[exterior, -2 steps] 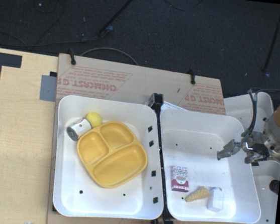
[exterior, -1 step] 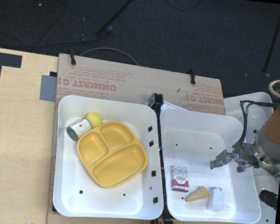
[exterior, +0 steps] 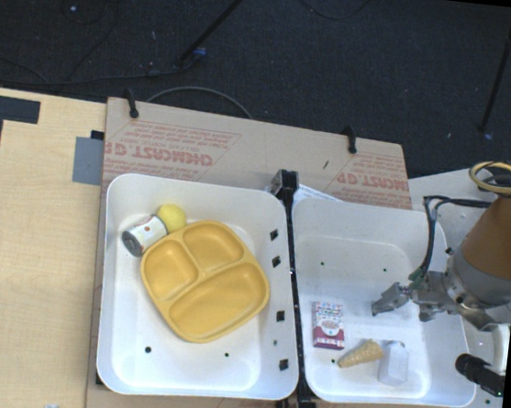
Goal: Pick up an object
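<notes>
Hovering low in right white bin (exterior: 364,226), grey two-finger pincer (exterior: 393,300); cannot tell its opening. Just below it: tan cone (exterior: 362,354), pale grey block (exterior: 394,363), small red-white carton (exterior: 327,324), likely pick candidates.

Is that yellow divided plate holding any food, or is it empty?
Empty. The plate lies flat in the left bin, and all three sections show bare yellow. A small can and yellow ball sit beside it.

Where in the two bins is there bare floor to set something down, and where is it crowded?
Right bin: its far half, beyond the gripper, is bare; its near edge is crowded by the small carton, cone and grey block. Left bin: the yellow tray fills the middle, leaving the near left corner and far right strip.
</notes>
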Available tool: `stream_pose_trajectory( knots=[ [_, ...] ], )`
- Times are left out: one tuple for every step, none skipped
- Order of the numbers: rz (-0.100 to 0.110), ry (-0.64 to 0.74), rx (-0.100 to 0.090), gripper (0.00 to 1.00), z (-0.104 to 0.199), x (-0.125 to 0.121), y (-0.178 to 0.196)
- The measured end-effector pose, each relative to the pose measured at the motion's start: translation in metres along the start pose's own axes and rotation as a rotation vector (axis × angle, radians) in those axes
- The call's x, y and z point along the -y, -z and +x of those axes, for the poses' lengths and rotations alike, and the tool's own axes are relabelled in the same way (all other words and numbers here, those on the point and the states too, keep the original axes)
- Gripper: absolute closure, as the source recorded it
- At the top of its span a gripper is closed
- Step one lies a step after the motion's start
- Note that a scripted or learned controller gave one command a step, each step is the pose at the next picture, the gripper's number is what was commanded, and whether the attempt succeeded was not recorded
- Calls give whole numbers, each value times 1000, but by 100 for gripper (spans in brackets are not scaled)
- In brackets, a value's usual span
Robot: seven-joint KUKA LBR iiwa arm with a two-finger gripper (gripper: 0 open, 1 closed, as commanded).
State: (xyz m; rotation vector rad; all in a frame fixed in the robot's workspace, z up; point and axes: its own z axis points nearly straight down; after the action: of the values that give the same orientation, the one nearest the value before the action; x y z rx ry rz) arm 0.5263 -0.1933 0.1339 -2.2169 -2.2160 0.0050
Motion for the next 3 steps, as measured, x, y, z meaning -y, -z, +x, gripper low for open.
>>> stream_pose_trajectory(
  knots=[
    [-3,-2,1,100,-1,0,13],
    [-10,2,4,100,-7,-9,70],
    [-7,2,3,100,-7,-9,84]
  ],
)
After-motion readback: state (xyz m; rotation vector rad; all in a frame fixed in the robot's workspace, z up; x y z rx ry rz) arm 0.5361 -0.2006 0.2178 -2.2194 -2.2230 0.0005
